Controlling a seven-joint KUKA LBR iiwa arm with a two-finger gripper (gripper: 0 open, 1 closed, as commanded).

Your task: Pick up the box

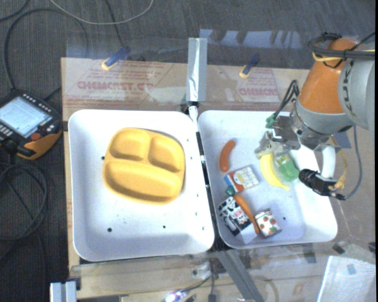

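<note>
On the bench (75,80) two white bins sit side by side, the left bin (91,231) well filled by a yellow tray (145,164) with three shallow compartments, lying slightly tilted toward the lower right. Right of it, across a dark seam, the right bin (315,222) carries the smaller things. From the right edge the arm (356,96) reaches in, its orange band (321,87) above the wrist, and the gripper (274,142) hangs over the bin's upper right part, just above a banana (272,172) and a green item (286,167) that lie touching each other; whether the jaws are wide or narrow cannot be told, since cables and the wrist body blur them. Nothing can be seen held. Near the bin's middle lies the box (242,178), a small carton with a white and orange face and a blue left end, flat on the floor, its long axis running from lower left to upper right at a shallow slant. It is apart from the gripper, left of and below it, just left of the banana. Above the box, near the seam, a red sausage (227,155) lies nearly upright in the view. Below the box a carrot (247,214) runs diagonally, between a black patterned cube (233,214) and a red spotted cube (268,223).
</note>
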